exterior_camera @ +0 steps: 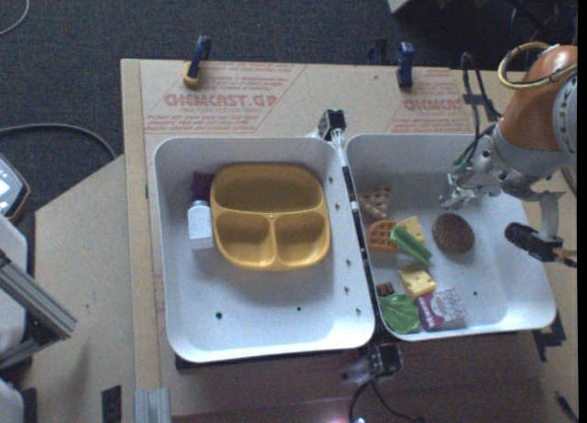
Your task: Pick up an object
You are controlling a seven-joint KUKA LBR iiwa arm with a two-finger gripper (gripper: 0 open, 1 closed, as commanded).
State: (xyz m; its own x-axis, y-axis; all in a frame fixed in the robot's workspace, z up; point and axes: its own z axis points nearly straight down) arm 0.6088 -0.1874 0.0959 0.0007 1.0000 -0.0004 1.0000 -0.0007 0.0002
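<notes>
My gripper (pixel 458 195) hangs over the right bin (pixel 514 306), in its back right part, with nothing seen between its tips. Just in front of it, slightly to the right, lies a round brown patty (pixel 452 233). Further left in that bin are a pale cracker (pixel 374 201), an orange waffle (pixel 382 234), a yellow cheese wedge (pixel 412 227) and a green pod (pixel 412 245). Toward the front sit a second cheese piece (pixel 418 280), a small brown block (pixel 385 289), a green leaf (pixel 399 313) and a pink packet (pixel 444 309).
The left bin (pixel 257 325) holds a yellow divided tray (pixel 270 215), a white bottle (pixel 200 224) at the tray's left side and a dark purple item (pixel 202 182) behind the bottle. A ridge with clips (pixel 353 228) separates the bins. The arm's orange band (pixel 537 109) rises at the right.
</notes>
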